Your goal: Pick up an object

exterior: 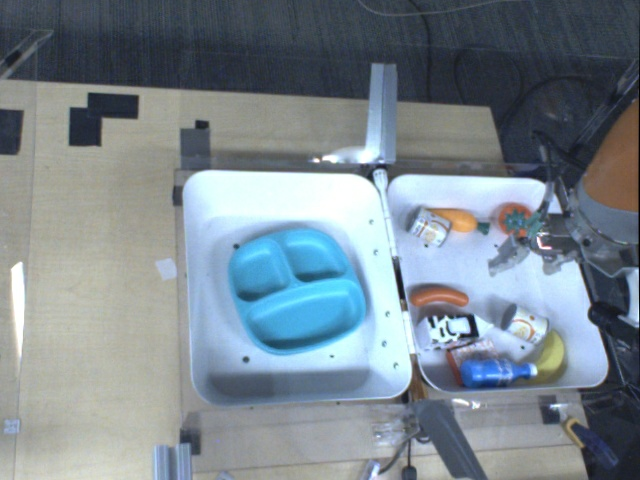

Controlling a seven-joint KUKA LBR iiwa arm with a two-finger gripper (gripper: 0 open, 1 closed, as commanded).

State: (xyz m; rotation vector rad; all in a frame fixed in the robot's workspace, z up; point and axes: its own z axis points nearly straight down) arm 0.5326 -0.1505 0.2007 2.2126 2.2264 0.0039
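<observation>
The right bin (600,368) holds several small objects. Near its back lie a small can (429,227), an orange carrot (459,220) and a red and green toy fruit (515,217). A red sausage (439,296), a black and white carton (452,327), a blue bottle (492,372), a yellow banana (549,356) and a second small can (526,325) lie toward the front. My gripper (525,261) hangs over the right side of this bin, just in front of the toy fruit. It is open, with nothing between its fingers.
The left bin (205,368) holds a blue divided plate (296,288). A metal post (382,108) stands behind the wall between the bins. Cables run across the dark floor at the back.
</observation>
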